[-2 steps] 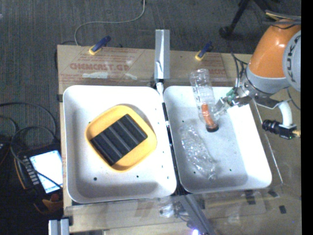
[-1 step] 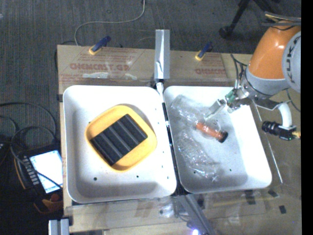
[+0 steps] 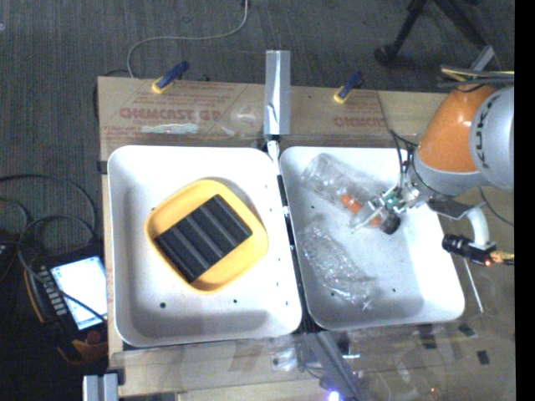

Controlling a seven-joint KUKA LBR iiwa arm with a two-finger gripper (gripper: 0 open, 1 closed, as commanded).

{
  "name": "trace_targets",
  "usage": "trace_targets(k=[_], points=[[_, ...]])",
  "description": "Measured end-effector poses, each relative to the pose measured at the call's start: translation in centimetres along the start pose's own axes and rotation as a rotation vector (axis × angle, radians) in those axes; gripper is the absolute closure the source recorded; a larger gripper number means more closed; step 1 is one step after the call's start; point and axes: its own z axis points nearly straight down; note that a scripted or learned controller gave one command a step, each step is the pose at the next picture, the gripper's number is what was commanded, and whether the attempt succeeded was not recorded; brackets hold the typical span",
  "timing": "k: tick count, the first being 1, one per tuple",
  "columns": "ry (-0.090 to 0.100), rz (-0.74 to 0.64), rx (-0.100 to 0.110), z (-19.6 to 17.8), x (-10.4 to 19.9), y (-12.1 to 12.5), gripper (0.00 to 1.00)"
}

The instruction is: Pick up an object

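In the left bin (image 3: 134, 307) lies a yellow rounded block with a black ribbed top (image 3: 207, 234). The right bin (image 3: 435, 299) holds a clear plastic bottle (image 3: 334, 182) with an orange part (image 3: 349, 200) near its upper middle, and a crumpled clear plastic piece (image 3: 330, 257) lower down. My gripper (image 3: 386, 214) is low in the right bin's upper right area, just right of the bottle's orange end. A small orange bit (image 3: 370, 218) sits right beside it. Whether anything is held is not visible.
The grey and orange arm (image 3: 456, 144) reaches in over the right bin's upper right corner. A metal divider post (image 3: 276, 98) stands behind the gap between the bins. Two blue-and-yellow clamps (image 3: 170, 76) hold the cardboard at the back.
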Motion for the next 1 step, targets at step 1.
trace_targets(k=[1], points=[[-0.013,0.214,-0.019,0.33,3.52,-0.90,0.00]])
